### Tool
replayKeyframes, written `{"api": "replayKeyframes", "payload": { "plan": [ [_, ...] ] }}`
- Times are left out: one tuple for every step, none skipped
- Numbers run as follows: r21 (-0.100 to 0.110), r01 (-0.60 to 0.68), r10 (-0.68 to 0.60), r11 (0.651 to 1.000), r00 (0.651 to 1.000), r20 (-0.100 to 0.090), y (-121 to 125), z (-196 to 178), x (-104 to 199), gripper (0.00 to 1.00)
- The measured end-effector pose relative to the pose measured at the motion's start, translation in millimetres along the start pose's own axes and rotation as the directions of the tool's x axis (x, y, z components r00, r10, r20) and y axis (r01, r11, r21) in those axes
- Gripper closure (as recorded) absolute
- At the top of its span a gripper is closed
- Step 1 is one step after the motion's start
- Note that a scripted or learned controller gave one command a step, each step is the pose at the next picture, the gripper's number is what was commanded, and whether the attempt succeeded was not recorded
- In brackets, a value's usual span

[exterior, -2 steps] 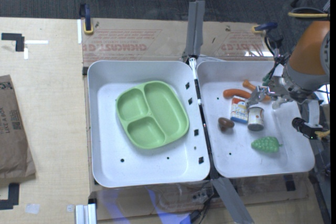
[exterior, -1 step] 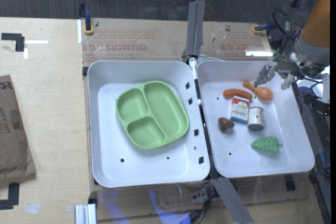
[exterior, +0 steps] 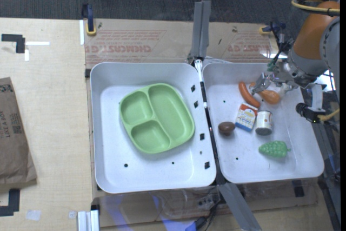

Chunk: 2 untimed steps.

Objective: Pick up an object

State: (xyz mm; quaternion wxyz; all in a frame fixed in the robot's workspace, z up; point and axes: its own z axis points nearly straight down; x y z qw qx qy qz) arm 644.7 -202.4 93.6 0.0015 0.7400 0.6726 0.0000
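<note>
Bins: two white ones, the left bin (exterior: pixel 102 116) and the right bin (exterior: pixel 303 159), side by side.
Left bin holds: one green three-compartment plate (exterior: pixel 157 117).
Right bin holds: five things, namely one red sausage (exterior: pixel 248 94), one orange piece (exterior: pixel 270 97), one small carton (exterior: pixel 246 117), one small can (exterior: pixel 264 122), one brown lump (exterior: pixel 226 128), plus one green bunch (exterior: pixel 273 149).
Writing: carton print too small to read; cardboard behind the bins carries red lettering, upside down, unreadable.
Gripper (exterior: pixel 264 84): low at the right bin's far edge, just over the sausage and orange piece; I can't tell its opening or any hold.
</note>
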Motion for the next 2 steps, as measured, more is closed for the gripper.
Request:
{"api": "replayKeyframes", "payload": {
  "plan": [
    [0.004,0.003,-0.003,1.000,1.000,0.002,-1.0,-9.1,0.0,1.00],
    [0.001,0.046,-0.046,0.999,0.999,0.000,5.7,-123.4,23.6,1.00]
  ]
}}
